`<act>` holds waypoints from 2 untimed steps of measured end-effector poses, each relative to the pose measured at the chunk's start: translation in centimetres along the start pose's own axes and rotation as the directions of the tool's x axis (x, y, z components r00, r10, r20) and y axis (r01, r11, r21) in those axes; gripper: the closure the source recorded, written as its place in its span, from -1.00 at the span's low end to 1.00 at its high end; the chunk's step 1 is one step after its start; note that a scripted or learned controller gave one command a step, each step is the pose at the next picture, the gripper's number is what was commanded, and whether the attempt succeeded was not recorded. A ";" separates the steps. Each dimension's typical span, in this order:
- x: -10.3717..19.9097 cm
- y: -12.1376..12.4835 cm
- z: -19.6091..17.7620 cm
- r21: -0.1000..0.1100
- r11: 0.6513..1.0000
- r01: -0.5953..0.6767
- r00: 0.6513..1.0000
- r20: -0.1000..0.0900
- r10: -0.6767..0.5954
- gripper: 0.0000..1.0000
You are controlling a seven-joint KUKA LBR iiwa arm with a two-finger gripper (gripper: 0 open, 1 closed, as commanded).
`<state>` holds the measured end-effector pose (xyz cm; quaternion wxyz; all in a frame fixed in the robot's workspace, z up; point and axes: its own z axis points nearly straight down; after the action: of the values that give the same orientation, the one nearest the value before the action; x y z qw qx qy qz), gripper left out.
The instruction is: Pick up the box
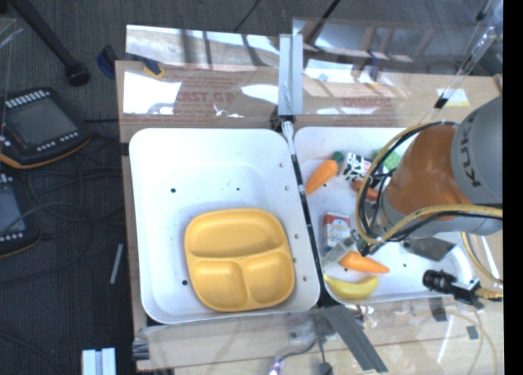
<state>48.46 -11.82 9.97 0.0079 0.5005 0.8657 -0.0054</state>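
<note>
The arm (441, 177), grey with an orange band, reaches in from the right of the frame and bends down over the right bin (327, 149). Its hand (359, 244) sits low near the bin's lower left, wrapped in cables, and whether it is wide or narrow cannot be told. The box (336, 228), small with a red top, lies just left of the hand, near the wall between the bins. The hand seems placed there to get at it. Two carrots (321, 174) (365, 264), a banana (353, 286) and a black-and-white toy (355, 167) crowd the same bin. The left bin (163, 202) carries a yellow divided plate (239, 257).
</note>
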 end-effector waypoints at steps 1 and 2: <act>0.5 0.2 -0.4 0.004 1.000 0.002 1.000 -0.015 -0.002 1.00; 0.0 0.0 -0.5 0.004 1.000 -0.004 1.000 -0.005 0.004 -1.00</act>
<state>48.42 -11.82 10.48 0.0046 0.5024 0.8646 -0.0057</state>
